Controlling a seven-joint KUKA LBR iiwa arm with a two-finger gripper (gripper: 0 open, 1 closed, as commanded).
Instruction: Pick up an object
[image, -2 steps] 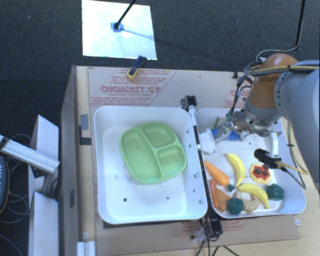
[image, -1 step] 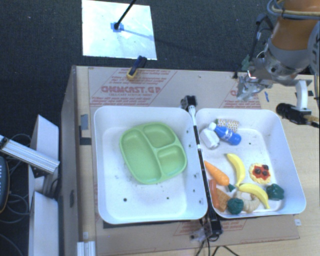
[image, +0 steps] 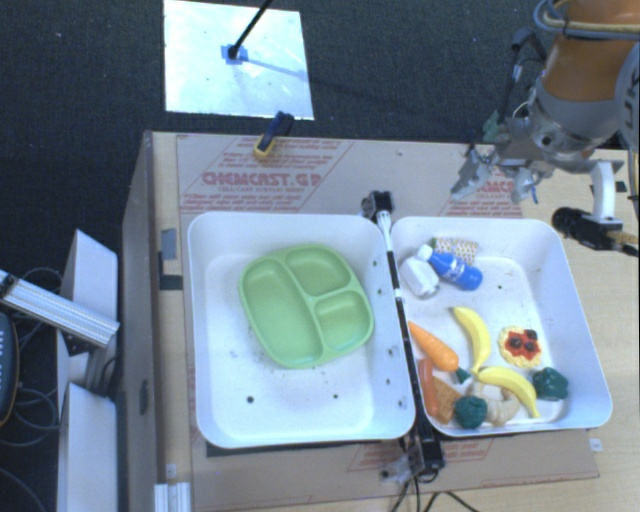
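My gripper (image: 497, 184) hangs over the bench just beyond the far rim of the right bin (image: 580, 300), its two fingers spread with nothing between them. Below it in that bin lie a blue bottle (image: 456, 269) with a white cap, a small white piece (image: 419, 279) and a speckled cracker (image: 455, 245). Toward the front are a carrot (image: 433, 343), two bananas (image: 473, 335) (image: 508, 387), a small pizza (image: 521, 345), two broccoli pieces (image: 550, 383) (image: 470, 410) and an orange slab (image: 437, 396).
The left bin (image: 215, 330) holds a green divided plate (image: 305, 305). A black clamp (image: 379, 206) sits where the bins meet at the back. A yellow and blue tool (image: 271, 136) lies on the cardboard behind the left bin.
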